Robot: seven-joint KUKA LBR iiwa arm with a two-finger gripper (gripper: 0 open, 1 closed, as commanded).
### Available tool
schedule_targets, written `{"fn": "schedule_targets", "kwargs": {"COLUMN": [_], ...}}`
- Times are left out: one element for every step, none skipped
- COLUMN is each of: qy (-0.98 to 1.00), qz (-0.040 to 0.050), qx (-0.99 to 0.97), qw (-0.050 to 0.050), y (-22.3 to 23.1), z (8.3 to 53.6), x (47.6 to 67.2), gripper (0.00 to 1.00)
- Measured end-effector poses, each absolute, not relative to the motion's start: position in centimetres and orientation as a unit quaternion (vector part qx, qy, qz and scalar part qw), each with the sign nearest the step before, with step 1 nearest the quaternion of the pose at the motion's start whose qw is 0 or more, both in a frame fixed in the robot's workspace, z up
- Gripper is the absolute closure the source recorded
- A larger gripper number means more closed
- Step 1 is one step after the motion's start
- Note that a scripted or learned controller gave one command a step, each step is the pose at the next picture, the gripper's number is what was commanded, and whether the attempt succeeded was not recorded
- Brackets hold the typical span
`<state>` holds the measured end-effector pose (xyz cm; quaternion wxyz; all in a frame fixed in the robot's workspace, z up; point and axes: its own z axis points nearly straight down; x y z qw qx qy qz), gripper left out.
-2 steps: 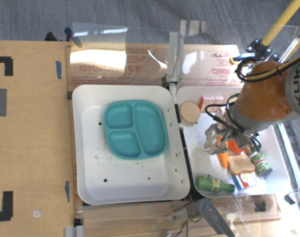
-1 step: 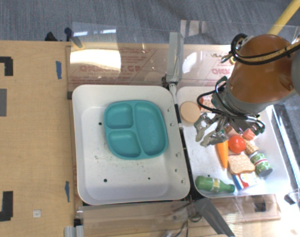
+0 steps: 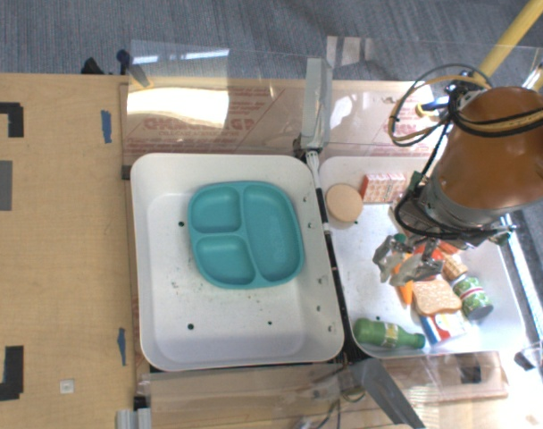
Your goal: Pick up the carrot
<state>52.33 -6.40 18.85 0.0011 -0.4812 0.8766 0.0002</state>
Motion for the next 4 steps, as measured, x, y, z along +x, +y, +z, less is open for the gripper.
{"fn": "schedule_targets", "kwargs": {"qy": [0.872,0.876,0.745,0.691], "qz": [-0.0002,-0.0039,-0.0033,-0.0002], "qx": [-0.489,-0.483,-0.667,-0.722], "qw": [0.002,0.008,0.004,0.002], "y": [-13.1,-5.9,-13.2,-20.5], "z": [9.5,22.7,34.8,33.3], "x": [48.0,48.4,49.2,48.0], "gripper": [1.00,1.00,1.00,1.00]}}
